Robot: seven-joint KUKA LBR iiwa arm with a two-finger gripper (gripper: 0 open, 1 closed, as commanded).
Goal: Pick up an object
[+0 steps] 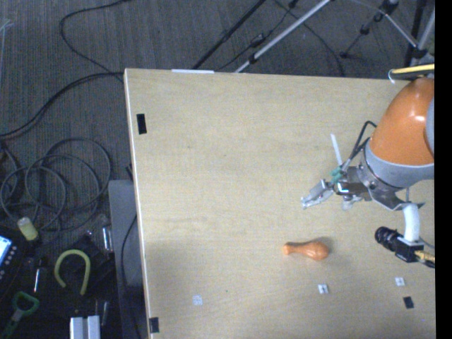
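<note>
An orange, pear-shaped object (pixel 308 250) lies on its side on the tan board (pixel 226 168), narrow end pointing left. My gripper (pixel 315 195) hangs above the board, up and slightly right of the object and apart from it. It points left from the grey wrist (pixel 385 182) under the orange band (pixel 402 129). Nothing shows in the gripper.
Small white tags (pixel 323 288) (pixel 399 282) and a black mark (pixel 408 302) lie near the board's front right. Black tape marks (pixel 141 123) sit along the left edge. Beyond that edge are floor cables (pixel 56 182); tripod legs (pixel 304 16) stand behind the board.
</note>
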